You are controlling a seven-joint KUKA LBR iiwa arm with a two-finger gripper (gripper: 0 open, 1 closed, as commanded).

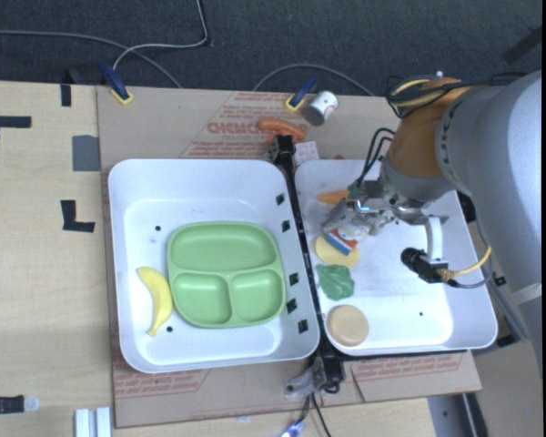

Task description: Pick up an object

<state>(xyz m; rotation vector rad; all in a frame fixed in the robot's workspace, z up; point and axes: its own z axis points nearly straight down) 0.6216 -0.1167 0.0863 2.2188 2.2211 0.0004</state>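
**Arm Reaching Into the Right Bin**

The big grey arm [491,144] is leaning in from the right, with its orange band [417,139] sitting just above the wrist. It is hanging over the right bin [455,330]. The gripper [357,215] is pointing down near the far left part of that bin — I cannot tell if it is open, shut or holding anything, because the metal parts are blurring together there.

The left bin [132,189] is holding a green tray [226,273] with three sections. A yellow banana [156,299] is lying just beside the tray, on its left side.

In the right bin, small toys are sitting in a line along the left wall. An orange carrot piece [332,197] is lying near the gripper. Just below the gripper, a pale yellow round thing [335,248] with a red and blue bit on top is resting. Under that, a green leafy piece [336,281] is lying, and nearest to us a tan round cookie shape [348,324] is sitting.

Behind the bins, an orange hot dog toy [282,127] and a small white cup [321,107] are lying on the cardboard [218,126].
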